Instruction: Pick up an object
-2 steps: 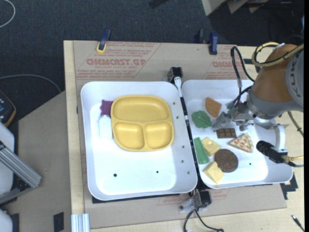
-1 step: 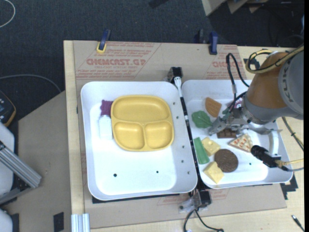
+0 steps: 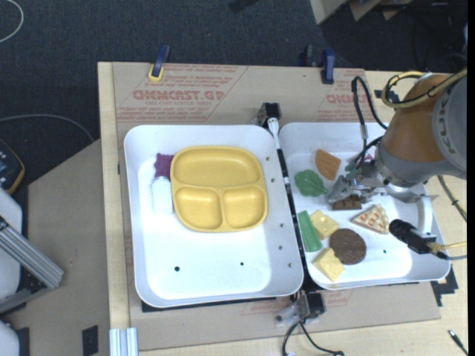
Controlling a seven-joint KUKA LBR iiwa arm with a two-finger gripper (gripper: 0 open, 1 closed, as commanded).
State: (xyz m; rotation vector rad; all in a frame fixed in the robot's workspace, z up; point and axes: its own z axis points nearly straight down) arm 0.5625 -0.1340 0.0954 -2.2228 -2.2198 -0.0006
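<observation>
Camera view puts your gripper [image 3: 347, 193] low in the right bin [image 3: 415, 273], among the toy food beside the pizza slice [image 3: 371, 218] and above the brown cookie [image 3: 347, 245]. You cannot tell how its jaws stand. Nothing looks lifted yet, so I judge the pick not yet done.

A robotics lab, by every sign: a brown board [image 3: 223, 87] stamped with a maker's name and clamped [image 3: 157, 65] at its far edge as a bench top, two white bins [image 3: 141, 221] of toy food, loose cables [image 3: 44, 124] on dark carpet [image 3: 74, 35], aluminium framing [image 3: 30, 258] at left.
</observation>
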